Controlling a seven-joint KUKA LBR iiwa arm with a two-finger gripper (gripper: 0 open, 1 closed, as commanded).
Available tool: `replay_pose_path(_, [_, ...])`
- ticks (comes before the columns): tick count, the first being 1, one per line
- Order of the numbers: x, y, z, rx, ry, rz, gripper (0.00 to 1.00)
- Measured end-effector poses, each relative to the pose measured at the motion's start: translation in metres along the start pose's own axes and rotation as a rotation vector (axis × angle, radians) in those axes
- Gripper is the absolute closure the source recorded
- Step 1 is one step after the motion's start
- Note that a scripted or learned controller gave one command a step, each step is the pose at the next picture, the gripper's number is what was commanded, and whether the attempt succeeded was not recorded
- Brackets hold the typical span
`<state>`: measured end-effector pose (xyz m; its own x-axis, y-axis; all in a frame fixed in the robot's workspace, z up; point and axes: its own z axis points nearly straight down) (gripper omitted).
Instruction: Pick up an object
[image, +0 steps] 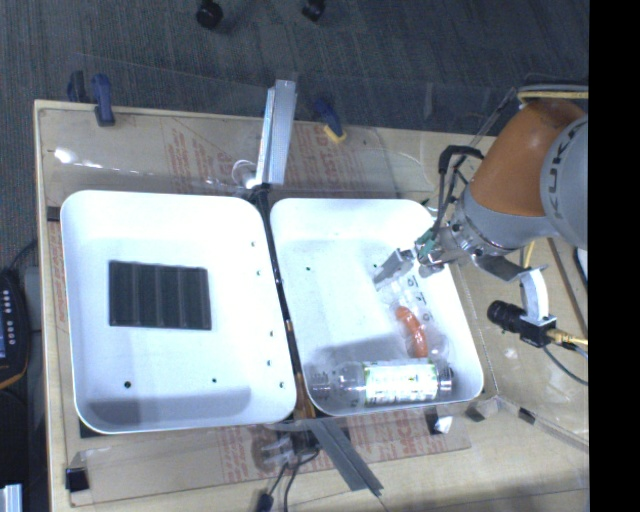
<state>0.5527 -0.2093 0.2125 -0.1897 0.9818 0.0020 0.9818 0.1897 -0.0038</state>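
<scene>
Nearest the camera, along the near wall of the right bin (300, 300), lies a clear plastic bottle (385, 384) with a green and white label. Its long axis runs left to right, almost parallel to that wall, with the bare clear end toward the left and the labelled body toward the right corner. Just beyond its right end sits a clear packet with an orange piece inside (414, 325); its long axis runs near to far, tilted a little leftward at the far end, and it lies against the right wall of the bin. The near tip of the orange piece comes close to the bottle, though I cannot tell whether they touch.

Farther on, at the far end of that packet, is my gripper (396, 264), reaching in from the right over the bin's right rim. I cannot tell how far it is parted, or whether it has hold of anything; the packet's far edge lies right beside it. My arm (520, 190) rises behind it at the right, outside the bin.

To the left, the left bin (160, 390) holds a dark ribbed rectangular tray (160, 296), its long side running left to right.
</scene>
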Motion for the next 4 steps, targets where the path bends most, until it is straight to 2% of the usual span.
replay_pose_path(1, [-0.002,0.015,0.024,0.0,0.001,-0.107,0.0])
replay_pose_path(2, [-0.002,0.015,0.024,0.0,0.001,-0.106,0.0])
replay_pose_path(3, [0.005,-0.021,-0.002,-0.002,-0.001,-0.131,0.0])
replay_pose_path(4, [0.0,0.003,0.032,0.001,0.001,-0.174,0.0])
